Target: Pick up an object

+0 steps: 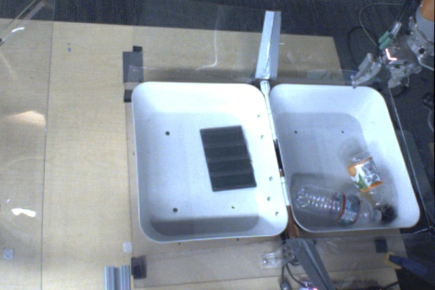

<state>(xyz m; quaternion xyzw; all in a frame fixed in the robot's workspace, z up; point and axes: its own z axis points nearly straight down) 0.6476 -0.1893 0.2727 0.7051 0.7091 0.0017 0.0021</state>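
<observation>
My gripper (379,75) hovers at the far right, above the back rim of the right bin (319,95). It is open, with nothing between its fingers. A clear plastic bottle (329,202) with a dark cap lies on its side along the right bin's front wall. Just behind it rests a small clear packet with an orange and green label (366,173). In the middle of the left bin (153,146) a flat black ridged slab (228,158) lies. The gripper is well back from all of these things.
A grey metal post (268,44) stands at the back between the two bins. Black clamps (132,68) sit at the left bin's corners. Cables (377,17) hang near the arm at the right. Bare wooden bench (68,146) stretches to the left.
</observation>
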